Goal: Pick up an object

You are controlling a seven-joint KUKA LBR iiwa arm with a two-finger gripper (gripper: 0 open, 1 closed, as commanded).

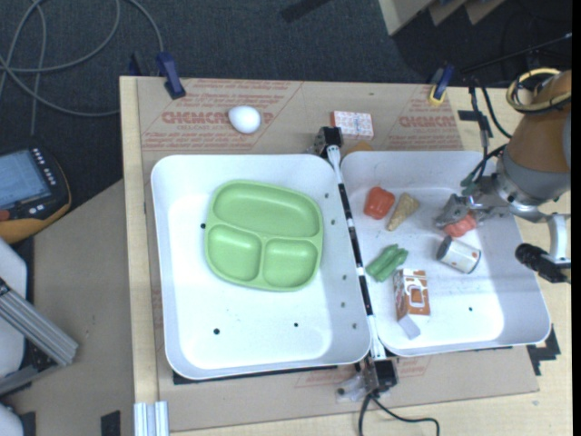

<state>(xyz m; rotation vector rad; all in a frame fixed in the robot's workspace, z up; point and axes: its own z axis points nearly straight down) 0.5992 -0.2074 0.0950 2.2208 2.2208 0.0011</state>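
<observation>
Take the right bin (508, 330) as your reference: your arm (537, 153) comes in over its right rim, and the pincer (457, 214) sits low inside it, toward the upper right part of the floor. You can see a small red-and-white piece (463, 226) right at the fingertips, but whether the pincer is clenched on it or merely touching it cannot be told from this angle. Just below the pincer, still in that bin, lies a small tin can (458, 255) on its side. Toward the bin's upper left you have a red pepper-like piece (379, 202) with a tan cone-shaped item (403, 210) just beside it. Nearer the bin's left wall rests a green pod (387, 262), and below that a small orange-and-white carton (412, 295). Left of the right bin, the other bin (182, 325) carries a green divided plate (264, 235). On the surface (272, 107) beyond the bins sit a white egg-shaped ball (243, 118) and a small patterned box (352, 123).
</observation>
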